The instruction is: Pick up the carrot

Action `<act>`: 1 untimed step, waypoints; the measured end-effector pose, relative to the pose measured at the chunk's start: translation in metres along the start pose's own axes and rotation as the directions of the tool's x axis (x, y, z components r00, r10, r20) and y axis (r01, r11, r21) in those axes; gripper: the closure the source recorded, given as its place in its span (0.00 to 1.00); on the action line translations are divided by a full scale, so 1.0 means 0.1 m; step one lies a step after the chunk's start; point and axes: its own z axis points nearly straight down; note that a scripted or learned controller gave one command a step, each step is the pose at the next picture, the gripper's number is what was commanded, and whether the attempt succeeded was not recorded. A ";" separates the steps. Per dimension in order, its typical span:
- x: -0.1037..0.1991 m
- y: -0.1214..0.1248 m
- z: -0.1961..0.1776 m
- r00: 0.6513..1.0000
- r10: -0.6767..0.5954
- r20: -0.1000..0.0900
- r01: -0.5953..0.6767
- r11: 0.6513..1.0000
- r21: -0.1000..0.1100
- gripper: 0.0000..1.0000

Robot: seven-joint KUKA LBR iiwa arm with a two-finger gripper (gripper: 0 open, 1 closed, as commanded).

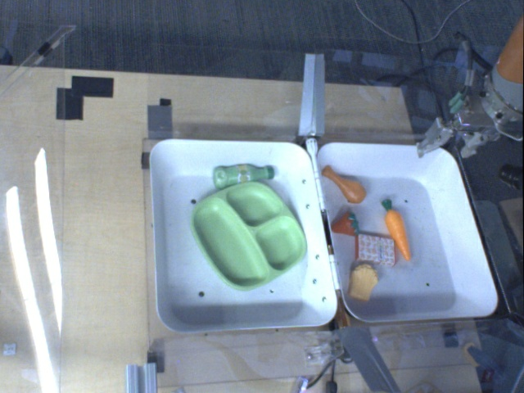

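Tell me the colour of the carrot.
Orange with a green top, clearest in the camera view.

We noted a divided plate [250, 236] and bottle [242, 173] in the left bin [164, 244]; the carrot [396, 230] lay in the right bin [458, 244], drumstick [345, 186] to its left.

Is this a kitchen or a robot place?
Probably a robot lab, not a kitchen. Two white bins sit on a bench with toy food like a carrot and a green plate, and a robot gripper hangs above, with cables nearby.
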 end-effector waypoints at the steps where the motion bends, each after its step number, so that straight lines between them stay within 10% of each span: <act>1: 0.13 -0.39 1.55 0.999 -0.036 0.001 0.036 0.999 -0.005 0.00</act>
